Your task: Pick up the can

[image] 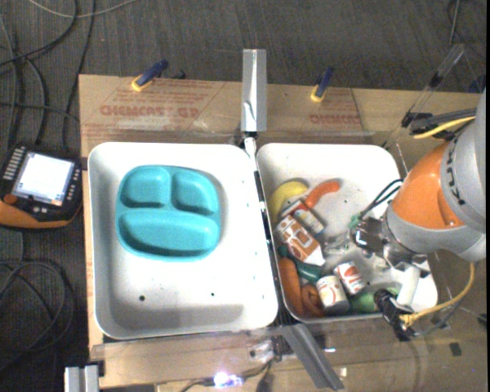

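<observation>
A small red-and-white can (332, 293) lies near the front edge of the right bin (392, 163). A second similar can (351, 278) lies just behind and to the right of it. My gripper (362, 238) hangs over the right half of this bin, a little behind the two cans and apart from them. The grey arm with its orange band (429, 198) reaches in from the right and covers the bin's right side.
Around the cans lie a brown-and-white carton (298, 231), a yellow fruit (287, 193), a red-orange pepper (323, 189), an orange carrot (289, 279) and green pieces (363, 302). The left bin (106, 300) holds a teal divided plate (170, 211). A metal divider (253, 88) stands behind the bins.
</observation>
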`<state>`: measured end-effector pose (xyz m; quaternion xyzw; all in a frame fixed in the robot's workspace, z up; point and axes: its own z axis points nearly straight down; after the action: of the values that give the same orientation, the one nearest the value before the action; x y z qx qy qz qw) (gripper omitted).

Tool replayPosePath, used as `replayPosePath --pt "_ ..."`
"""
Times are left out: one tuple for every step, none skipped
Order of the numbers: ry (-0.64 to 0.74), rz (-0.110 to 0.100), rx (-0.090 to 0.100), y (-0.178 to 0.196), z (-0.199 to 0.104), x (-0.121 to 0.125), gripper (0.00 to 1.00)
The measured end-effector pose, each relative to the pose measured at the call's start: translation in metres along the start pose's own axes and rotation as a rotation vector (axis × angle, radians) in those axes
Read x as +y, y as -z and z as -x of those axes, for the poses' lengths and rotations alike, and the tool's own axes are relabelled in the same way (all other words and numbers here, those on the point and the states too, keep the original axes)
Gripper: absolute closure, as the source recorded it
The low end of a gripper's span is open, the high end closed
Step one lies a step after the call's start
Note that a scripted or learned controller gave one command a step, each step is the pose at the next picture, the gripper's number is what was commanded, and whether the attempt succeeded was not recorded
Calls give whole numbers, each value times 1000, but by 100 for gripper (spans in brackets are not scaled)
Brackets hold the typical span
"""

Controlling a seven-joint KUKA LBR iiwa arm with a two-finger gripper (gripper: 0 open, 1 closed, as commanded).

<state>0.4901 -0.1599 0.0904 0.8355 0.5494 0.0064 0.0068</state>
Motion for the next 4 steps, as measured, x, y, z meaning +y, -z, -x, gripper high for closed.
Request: replayPosePath --pt "201 -14 -7 3 -23 -15 0" --pt "200 -16 -5 11 -24 -15 100" --pt "-15 -8 -4 -1 -54 59 100" --pt "77 -4 -5 -1 8 88 100"
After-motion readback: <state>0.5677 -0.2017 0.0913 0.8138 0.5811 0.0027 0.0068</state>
